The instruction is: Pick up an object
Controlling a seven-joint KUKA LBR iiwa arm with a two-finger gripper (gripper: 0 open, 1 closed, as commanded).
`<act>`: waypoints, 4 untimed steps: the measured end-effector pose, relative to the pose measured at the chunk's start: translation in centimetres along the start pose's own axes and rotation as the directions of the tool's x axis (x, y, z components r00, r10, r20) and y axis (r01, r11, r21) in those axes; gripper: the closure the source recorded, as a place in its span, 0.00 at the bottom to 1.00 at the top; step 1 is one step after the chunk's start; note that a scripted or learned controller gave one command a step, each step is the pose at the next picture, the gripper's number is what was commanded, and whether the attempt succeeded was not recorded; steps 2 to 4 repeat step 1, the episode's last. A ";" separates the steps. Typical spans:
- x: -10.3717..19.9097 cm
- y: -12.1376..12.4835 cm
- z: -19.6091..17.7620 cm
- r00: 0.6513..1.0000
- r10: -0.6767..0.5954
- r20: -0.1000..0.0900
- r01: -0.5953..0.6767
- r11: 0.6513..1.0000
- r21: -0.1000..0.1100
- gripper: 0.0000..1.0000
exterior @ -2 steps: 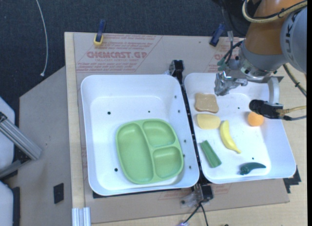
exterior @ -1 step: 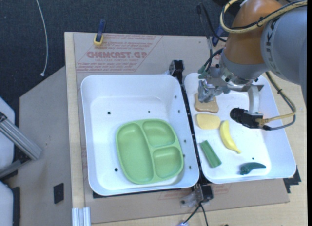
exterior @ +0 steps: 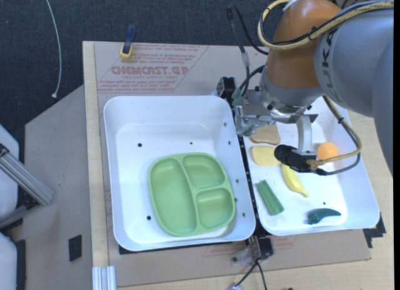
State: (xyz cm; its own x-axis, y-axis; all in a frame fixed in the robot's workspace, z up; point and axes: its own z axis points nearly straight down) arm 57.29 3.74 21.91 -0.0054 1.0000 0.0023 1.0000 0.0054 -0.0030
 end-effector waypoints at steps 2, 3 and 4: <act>5.1 -1.8 0.9 1.000 0.000 0.001 0.000 1.000 0.002 1.00; 5.1 -1.8 0.9 1.000 0.000 0.001 0.000 1.000 0.002 1.00; 5.1 -1.8 0.9 1.000 0.000 0.001 0.000 1.000 0.002 1.00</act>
